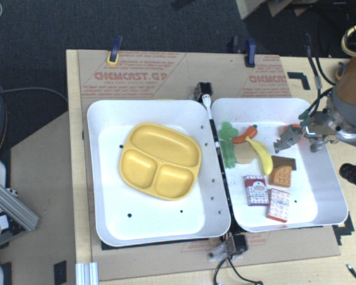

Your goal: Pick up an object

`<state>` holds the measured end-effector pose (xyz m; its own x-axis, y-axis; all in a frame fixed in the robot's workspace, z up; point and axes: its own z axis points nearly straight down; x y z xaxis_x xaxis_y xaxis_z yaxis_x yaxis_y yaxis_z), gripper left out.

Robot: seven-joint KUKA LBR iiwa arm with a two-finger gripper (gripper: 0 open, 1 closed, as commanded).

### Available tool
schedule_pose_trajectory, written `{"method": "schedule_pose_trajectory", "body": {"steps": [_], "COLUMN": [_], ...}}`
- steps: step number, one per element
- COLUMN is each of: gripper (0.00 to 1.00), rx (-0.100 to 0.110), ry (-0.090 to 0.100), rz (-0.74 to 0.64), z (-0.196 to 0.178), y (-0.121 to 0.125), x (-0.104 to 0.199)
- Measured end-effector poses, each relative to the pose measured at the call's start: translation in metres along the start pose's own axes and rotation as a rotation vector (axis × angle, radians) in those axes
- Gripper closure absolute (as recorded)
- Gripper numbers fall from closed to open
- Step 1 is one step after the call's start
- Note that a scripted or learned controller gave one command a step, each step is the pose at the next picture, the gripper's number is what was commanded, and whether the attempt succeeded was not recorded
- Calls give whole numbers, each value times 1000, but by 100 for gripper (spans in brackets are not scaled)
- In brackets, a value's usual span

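Camera view puts the pincer (286,139) above the right bin (329,177), just right of the banana (260,154), and whether it is open or closed I cannot tell. It looks like the approach step; next it must settle over one item and descend. Past the bins, the board (166,70) reads "CHEMCAST GP".
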<state>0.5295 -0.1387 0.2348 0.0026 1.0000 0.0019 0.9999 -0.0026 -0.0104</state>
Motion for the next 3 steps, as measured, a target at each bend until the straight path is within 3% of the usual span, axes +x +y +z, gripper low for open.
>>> {"method": "schedule_pose_trajectory", "body": {"steps": [1,2,3], "gripper": [0,0,0], "rx": [-11,-4,-3], "ry": [-2,0,1], "rz": [-3,-1,-2], "z": [-5,44,96], "y": [2,2,3], "x": [0,-9,1]}}
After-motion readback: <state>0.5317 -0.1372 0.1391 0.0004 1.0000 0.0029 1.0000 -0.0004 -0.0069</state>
